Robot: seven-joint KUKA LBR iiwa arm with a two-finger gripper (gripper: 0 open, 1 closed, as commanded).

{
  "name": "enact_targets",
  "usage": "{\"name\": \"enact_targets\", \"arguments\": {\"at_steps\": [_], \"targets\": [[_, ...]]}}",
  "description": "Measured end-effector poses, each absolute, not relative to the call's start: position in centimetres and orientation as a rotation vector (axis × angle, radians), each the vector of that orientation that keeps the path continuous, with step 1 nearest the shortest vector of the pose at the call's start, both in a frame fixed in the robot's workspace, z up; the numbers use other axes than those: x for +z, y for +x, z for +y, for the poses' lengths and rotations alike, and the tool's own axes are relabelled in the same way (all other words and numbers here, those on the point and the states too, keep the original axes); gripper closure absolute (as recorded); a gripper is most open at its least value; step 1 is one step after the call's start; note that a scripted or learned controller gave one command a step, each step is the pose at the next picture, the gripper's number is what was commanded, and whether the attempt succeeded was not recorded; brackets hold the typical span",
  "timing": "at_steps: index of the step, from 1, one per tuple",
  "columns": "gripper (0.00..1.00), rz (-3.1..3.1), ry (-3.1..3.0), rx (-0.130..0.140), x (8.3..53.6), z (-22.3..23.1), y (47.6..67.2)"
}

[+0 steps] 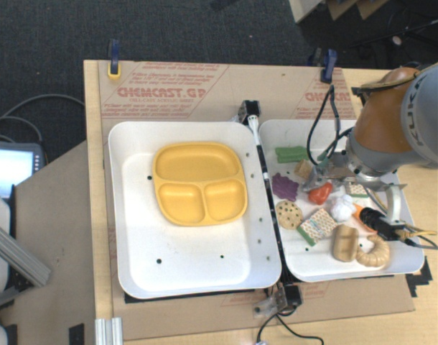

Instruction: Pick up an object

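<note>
Jaws hide under my arm (391,131), so I cannot tell their state. I see a red toy (320,192) just below them.

A single fixed camera hangs above the bench (204,85) and looks down at a slant, the far edge of the bench lying toward the top of the frame and dark floor beyond it. It stands far enough off to take in both bins whole, the left bin (129,214) near the middle of the frame and the right bin (305,264) beside it. The arm (402,124) enters from the frame's right, over the right bin.
</note>
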State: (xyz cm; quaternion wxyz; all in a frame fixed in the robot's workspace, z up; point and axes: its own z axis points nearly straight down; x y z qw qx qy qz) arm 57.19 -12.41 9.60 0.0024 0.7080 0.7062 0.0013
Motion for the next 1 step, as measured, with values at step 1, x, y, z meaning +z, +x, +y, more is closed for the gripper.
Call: {"name": "enact_targets", "arguments": {"at_steps": [1], "targets": [[1.00, 2.226, 2.213, 0.007, 18.95, -5.16, 54.48]]}}
